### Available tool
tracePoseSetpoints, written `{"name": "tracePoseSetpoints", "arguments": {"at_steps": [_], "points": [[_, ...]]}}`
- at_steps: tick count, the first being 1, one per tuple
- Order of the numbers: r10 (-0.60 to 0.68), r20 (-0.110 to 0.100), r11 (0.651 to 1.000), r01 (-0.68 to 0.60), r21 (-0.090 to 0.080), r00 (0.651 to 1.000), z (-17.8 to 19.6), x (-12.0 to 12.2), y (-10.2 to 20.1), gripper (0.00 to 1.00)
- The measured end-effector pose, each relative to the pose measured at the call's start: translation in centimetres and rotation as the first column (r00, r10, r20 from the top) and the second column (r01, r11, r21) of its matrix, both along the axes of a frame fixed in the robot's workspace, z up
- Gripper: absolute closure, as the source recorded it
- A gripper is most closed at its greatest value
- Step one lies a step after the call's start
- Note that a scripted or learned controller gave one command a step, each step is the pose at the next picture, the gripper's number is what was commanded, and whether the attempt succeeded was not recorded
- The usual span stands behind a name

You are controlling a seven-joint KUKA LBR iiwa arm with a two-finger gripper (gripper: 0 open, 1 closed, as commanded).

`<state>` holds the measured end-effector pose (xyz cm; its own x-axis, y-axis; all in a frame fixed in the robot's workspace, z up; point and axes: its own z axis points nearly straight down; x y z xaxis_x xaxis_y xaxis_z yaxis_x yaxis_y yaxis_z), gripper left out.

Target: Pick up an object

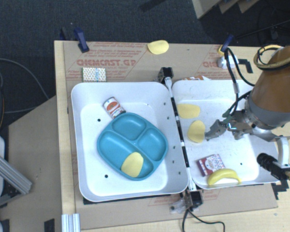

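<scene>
While reading from the left edge of the table (67,129), found a small patterned packet (94,74) lying on the bare board above the left bin (77,100), with a blue clamp (80,40) at the board's far corner. Saw inside that bin a red-and-white can (113,107) lying on its side near the far left corner, just beside the rim of a blue divided plate (135,139). Noted a yellow slice (133,164) resting in the plate's near compartment. Spotted a pale yellow disc (158,47) further along, on the board beyond both bins, and a black clip (165,74) at the far end of the seam between them. Found in the right bin (208,88) an upper yellow lump (188,111) by the left wall and a lower yellow lump (196,131) just nearer, the two close together but apart. Saw the gripper (211,132) low over the bin floor, pointing left, its tip just beside the lower yellow lump; could not tell whether parted or closed, nor whether touching the lump. Noted a red packet (210,164) and a banana (224,177) near the front wall, touching each other, well clear of the gripper. Ended at the grey and orange arm (273,91) on the right.
</scene>
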<state>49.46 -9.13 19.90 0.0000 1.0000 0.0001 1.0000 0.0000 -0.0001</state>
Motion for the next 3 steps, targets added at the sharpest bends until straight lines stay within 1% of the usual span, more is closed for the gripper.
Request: {"name": "tracePoseSetpoints", "arguments": {"at_steps": [1,2,3], "points": [[-0.001,0.001,1.0,0.001,0.0,1.0,-11.4,3.7,0.0,0.0],[0.0,0.001,1.0,0.0,0.0,1.0,-11.4,11.3,-1.1,0.0],[-0.001,-0.002,1.0,0.001,0.001,1.0,-11.5,8.0,0.0,0.0]]}}
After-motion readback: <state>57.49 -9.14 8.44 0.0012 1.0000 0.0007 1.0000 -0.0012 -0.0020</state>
